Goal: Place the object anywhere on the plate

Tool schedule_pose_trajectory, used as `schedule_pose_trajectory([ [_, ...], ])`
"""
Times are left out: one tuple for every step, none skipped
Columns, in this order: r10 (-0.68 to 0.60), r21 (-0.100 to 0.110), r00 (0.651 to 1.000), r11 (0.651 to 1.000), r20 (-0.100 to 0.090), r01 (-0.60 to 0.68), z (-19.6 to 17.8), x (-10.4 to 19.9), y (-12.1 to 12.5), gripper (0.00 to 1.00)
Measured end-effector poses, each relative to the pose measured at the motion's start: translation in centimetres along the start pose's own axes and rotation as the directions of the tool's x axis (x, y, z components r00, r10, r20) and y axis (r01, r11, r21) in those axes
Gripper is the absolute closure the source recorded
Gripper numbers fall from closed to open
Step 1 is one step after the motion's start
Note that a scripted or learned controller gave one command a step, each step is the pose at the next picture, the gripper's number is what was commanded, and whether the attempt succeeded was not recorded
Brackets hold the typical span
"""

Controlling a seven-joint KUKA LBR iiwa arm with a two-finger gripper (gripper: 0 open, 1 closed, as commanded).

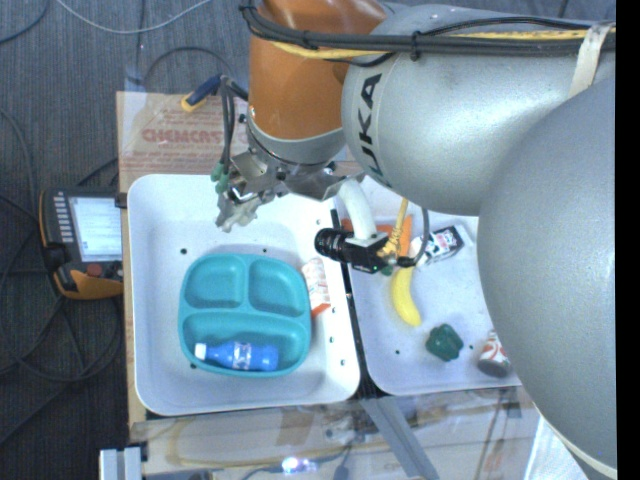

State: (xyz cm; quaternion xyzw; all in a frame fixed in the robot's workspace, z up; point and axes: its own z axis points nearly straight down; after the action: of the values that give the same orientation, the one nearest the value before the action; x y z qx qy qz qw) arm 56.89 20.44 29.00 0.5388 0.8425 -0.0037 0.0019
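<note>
A teal divided plate (pixel 244 313) lies in the left white bin (pixel 150 268). A small blue bottle with a white cap (pixel 238 354) lies on its side in the plate's long front compartment. My gripper (pixel 232 212) hovers over the bin's back part, behind the plate's far-left corner and well apart from the bottle. It is open, with nothing between its fingers.
A white and orange tube (pixel 317 285) lies between the plate's right edge and the bin wall. The right bin (pixel 380 363) holds a banana (pixel 404 298), a dark green lump (pixel 444 342), a small black and white item (pixel 446 240) and a can-like thing (pixel 492 354).
</note>
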Motion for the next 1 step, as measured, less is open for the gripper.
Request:
schedule_pose_trajectory([
  [-0.364, -0.006, 0.931, 0.931, 0.000, 0.364, -6.05, -0.15, 3.83, 1.00],
])
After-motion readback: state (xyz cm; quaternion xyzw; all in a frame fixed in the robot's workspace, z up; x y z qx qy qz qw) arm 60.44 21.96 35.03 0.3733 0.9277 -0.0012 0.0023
